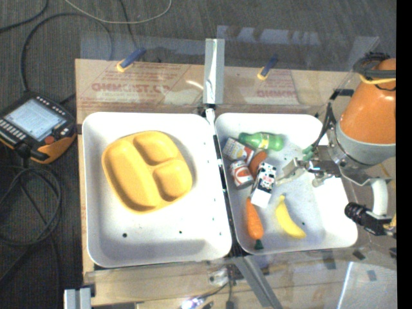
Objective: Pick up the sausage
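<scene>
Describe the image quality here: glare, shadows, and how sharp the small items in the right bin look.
Camera view: lighting is even and soft; faint reflections streak the clear panels behind the bins; the yellow tray throws only a weak shadow. The picture is low in resolution, so the sausage and the packets near it look blurry, and the gripper is indistinct.

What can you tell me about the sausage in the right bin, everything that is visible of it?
The sausage is a small reddish-brown piece, smooth like plastic toy food. It lies tilted in the upper left part of the right bin, just below the green bottle. A black-and-white carton appears to cover its lower end, and a small can lies close at its left. The gripper is to its right, apart from it.
</scene>
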Motion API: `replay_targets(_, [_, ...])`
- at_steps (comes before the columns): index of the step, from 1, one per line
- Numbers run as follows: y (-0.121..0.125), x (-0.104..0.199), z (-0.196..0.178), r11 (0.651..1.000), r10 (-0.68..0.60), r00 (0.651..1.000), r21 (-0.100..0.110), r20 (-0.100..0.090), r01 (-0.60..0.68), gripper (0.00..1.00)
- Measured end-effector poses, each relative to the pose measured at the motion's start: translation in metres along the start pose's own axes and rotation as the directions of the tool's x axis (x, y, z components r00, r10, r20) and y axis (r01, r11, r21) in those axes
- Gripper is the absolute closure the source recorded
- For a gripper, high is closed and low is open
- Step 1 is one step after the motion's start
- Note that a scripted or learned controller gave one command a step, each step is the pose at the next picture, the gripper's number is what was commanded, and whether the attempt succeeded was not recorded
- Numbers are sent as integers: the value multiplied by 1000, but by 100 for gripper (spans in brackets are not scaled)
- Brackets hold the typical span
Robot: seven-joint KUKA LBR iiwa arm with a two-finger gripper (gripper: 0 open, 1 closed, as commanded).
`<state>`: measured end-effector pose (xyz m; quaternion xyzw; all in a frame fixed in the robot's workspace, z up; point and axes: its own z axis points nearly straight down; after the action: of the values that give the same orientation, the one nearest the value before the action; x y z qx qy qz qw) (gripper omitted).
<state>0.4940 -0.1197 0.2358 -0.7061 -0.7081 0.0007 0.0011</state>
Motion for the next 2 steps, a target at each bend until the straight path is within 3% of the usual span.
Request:
replay_targets(1, [1, 1, -8, 1000, -1, 1000, 2, 0, 1, 100])
replay_targets(2, [47, -23, 42, 958, -288, 958, -2, 1, 288, 100])
